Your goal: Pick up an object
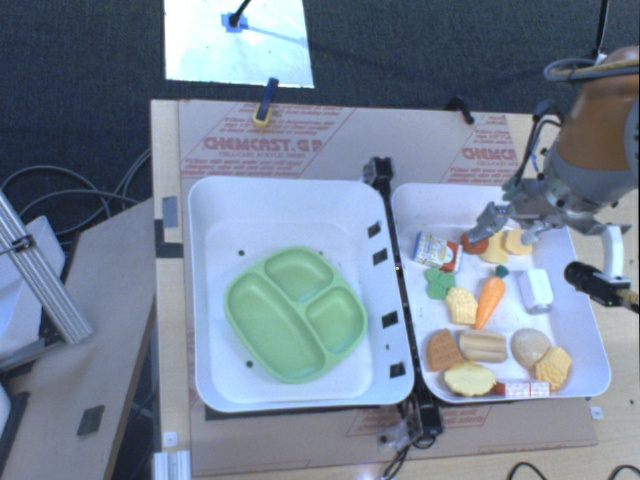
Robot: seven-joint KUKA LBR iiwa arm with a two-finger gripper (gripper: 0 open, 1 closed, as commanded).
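Hovering low over the far part of the right bin [590, 368], the gripper [497, 220] appears spread and grasping nothing, just above a red toy [477, 241] lying on the floor, so the pick is not yet made.

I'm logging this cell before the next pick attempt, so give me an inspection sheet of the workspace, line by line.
Surface: bench under printed cardboard, bearing a left bin and a right bin.
Job's things: in the right bin, toy foods including a carrot, a small carton, a bread roll and a white block.
Clutter: green divided tray lying in the left bin.
Gripper: gripper low over the right bin's far side, near a red piece; grasp cannot be told.
Cables: grey loops left of the bench.
Surroundings: dark carpet, a pale sheet beyond the bench.
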